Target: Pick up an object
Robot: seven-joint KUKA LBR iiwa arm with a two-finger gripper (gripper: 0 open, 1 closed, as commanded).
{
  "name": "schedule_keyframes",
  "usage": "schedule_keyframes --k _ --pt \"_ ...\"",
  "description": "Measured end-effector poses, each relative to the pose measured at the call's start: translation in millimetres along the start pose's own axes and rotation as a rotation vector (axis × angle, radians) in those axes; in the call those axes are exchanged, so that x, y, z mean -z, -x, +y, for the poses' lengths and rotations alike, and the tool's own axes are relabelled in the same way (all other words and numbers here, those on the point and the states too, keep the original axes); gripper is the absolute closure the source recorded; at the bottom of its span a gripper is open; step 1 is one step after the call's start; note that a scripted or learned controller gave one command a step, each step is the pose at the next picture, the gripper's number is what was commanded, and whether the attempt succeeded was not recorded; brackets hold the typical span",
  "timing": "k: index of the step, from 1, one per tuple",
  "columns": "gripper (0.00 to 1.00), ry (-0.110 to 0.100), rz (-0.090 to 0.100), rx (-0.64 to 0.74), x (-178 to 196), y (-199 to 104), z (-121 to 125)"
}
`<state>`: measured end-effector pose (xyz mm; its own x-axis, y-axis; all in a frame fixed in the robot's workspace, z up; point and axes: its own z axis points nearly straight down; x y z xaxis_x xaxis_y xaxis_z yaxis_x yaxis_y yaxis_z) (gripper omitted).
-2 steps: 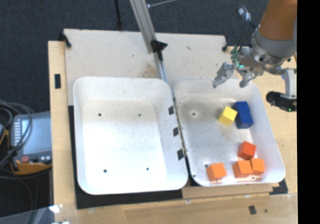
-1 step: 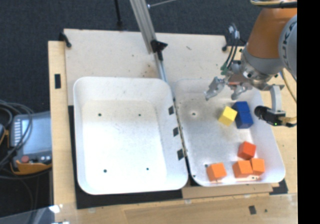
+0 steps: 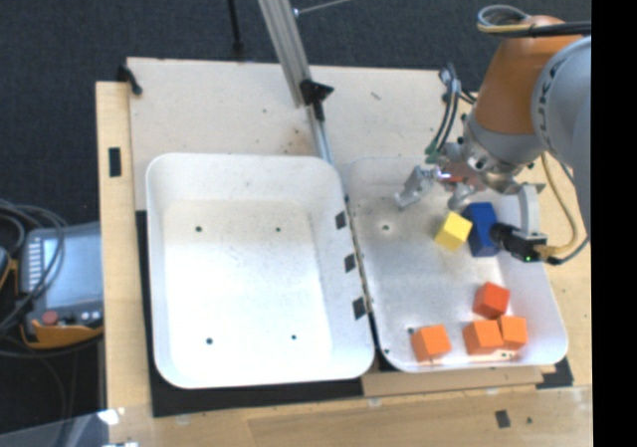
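Observation:
In the right bin [image 3: 398, 276], a yellow block [image 3: 454, 230] lies against a blue block [image 3: 483, 228] in the upper part. Several orange blocks sit near the front edge: one [image 3: 491, 300] alone, one [image 3: 431, 341] to the left, and a pair [image 3: 484, 336] side by side at the right. My gripper [image 3: 436, 192] hangs over the bin's back part, just above and left of the yellow block. Its fingers [image 3: 410, 189] are spread apart and open, with nothing between them.
The left bin [image 3: 249, 266] lies beside the right one. A slanted metal pole [image 3: 284, 27] rises from the back of the bench between the bins. Cables run along the arm [image 3: 518, 87] at the right.

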<state>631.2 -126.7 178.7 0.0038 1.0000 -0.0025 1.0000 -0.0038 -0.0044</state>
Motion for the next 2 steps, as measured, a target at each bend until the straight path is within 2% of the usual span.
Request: schedule_keyframes --k 1,2 --pt "0.00 0.001 0.000 0.001 -43 6 2" --pt "1.00 0.009 0.002 -0.002 -29 6 4"
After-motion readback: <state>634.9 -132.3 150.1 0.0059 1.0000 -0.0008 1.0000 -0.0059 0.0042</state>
